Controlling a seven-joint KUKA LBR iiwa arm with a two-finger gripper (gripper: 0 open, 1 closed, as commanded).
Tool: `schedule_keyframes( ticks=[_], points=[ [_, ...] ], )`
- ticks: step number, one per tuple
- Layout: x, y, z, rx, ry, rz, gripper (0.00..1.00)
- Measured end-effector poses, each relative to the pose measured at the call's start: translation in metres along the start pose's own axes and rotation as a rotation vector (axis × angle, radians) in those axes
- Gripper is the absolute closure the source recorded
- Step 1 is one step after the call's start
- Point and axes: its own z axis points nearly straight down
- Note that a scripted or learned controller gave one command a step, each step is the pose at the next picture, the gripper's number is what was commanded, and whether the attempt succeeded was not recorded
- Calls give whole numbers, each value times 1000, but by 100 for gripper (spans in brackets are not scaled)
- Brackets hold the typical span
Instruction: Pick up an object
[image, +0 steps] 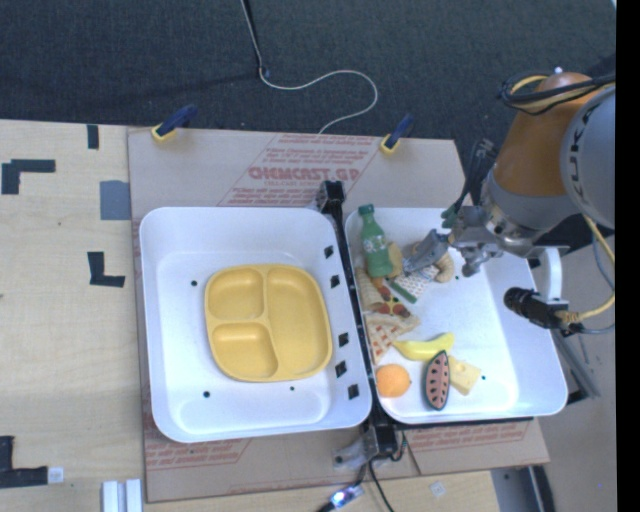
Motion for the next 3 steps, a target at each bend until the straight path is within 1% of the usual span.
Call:
schedule_keyframes(
  ticks=[1,2,3],
  points=[
    [0,3,-8,-14,-2,-3,0],
    [0,13,48,-10,-3,-3,0],
    [0,13,110,-18,-12,0,0]
  ],
)
